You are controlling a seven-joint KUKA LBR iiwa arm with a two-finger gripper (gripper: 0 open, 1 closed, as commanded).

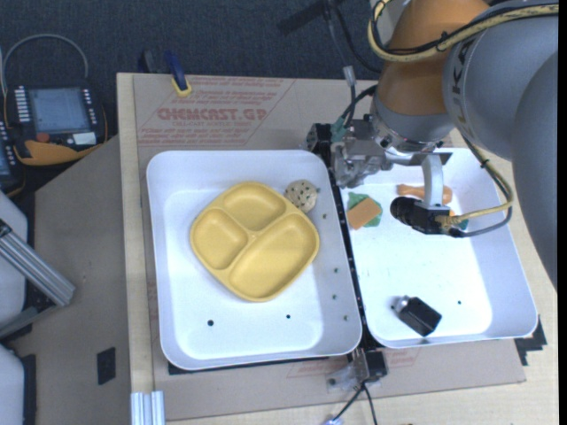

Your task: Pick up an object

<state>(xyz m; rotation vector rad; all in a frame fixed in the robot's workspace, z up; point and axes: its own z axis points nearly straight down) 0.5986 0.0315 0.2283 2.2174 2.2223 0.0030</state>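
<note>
Lifting is left to do: the claw [353, 168] hangs just beside the green-orange block [363, 212], which lies free in the bin [443, 273], and I cannot tell whether that claw is spread or pressed together.

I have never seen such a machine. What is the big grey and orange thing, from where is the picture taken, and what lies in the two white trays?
The big grey shape with the orange band is a robot arm. It reaches in from the right, and at its end is a gripper, a tool for picking things up. The one camera is fixed above the bench and looks down at a slant.

The left bin holds a yellow divided plate, with a cookie at its upper right edge. The right bin holds an orange and green piece, a small orange piece and, nearer the front, a black block.

The gripper is over the wall between the bins. The picture does not show whether it holds anything.
</note>
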